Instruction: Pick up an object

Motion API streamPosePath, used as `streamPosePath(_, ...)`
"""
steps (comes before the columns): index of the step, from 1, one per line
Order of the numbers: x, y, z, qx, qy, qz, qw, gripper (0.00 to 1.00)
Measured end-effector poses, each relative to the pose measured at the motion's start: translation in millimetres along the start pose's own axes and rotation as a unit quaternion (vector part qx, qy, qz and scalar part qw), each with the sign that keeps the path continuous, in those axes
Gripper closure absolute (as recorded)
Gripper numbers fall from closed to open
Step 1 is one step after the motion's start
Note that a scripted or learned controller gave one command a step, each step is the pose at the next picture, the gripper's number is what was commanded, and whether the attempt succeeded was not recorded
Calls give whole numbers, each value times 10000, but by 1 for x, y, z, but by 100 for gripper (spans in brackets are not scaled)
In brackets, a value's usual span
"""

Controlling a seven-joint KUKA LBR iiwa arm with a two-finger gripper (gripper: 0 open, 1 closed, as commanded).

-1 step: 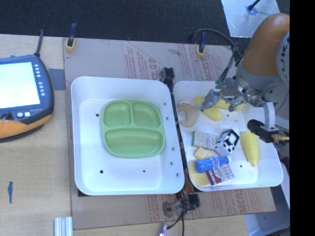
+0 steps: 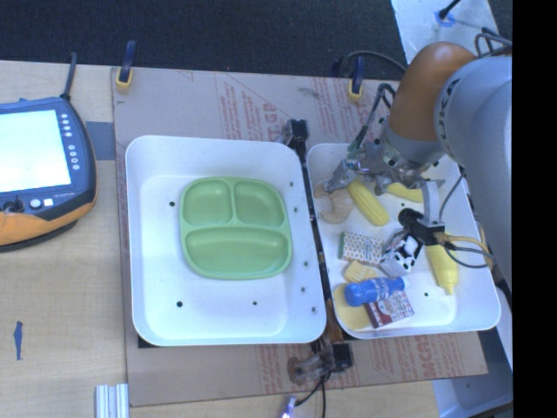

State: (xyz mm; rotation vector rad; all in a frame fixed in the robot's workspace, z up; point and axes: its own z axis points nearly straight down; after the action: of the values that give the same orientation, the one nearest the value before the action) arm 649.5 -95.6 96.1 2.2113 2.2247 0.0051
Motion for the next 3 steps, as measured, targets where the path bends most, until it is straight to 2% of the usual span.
streamPosePath(1, 0, 1, -12, -13, 1, -15, 10000, 100)
streamPosePath(2, 0, 1, -12, -11, 0, -15, 10000, 0)
streamPosePath(3, -50, -44, -2, -16, -11, 8, 10000, 0)
